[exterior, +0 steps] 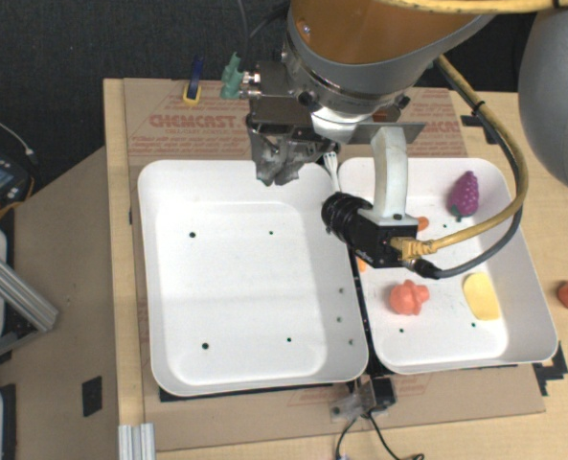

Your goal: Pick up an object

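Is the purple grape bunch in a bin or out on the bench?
In: the grape bunch lies on the right bin's floor, near its far corner.

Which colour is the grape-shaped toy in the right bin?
Purple; the bumpy grape-shaped toy shows in the camera view.

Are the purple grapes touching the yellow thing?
Apart. The camera view shows the purple grapes near the right bin's far end and the yellow thing nearer its front, with bare white floor between them.

The arm [379,36] hangs over the bins; the right bin [513,348] holds purple grapes [465,193], a red piece [409,297] and a yellow piece [482,295].
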`<state>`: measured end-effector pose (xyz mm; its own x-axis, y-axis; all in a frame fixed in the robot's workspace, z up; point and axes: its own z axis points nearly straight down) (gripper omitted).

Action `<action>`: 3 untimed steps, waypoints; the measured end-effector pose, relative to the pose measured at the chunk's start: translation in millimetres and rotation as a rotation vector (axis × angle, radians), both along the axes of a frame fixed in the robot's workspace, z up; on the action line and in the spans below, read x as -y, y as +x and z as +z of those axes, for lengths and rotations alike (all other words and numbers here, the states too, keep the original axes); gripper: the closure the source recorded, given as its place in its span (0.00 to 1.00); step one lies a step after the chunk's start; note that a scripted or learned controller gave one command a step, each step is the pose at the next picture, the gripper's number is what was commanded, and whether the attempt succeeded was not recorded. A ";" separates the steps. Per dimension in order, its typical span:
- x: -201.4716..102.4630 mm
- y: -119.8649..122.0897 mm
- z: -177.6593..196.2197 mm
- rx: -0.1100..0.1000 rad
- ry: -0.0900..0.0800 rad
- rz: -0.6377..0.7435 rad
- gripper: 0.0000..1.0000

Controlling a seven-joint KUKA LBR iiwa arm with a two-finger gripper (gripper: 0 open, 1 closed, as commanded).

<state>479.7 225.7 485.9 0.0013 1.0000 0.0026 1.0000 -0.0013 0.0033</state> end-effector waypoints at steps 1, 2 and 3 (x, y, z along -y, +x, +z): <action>0.9 14.2 16.4 0.000 -0.001 0.000 1.00; 1.7 22.7 -117.8 -0.018 -0.009 0.000 1.00; 0.8 -1.9 -110.3 -0.007 -0.003 0.003 1.00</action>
<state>477.8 224.8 375.6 -0.0018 1.0000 -0.0004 1.0000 0.0018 -0.0040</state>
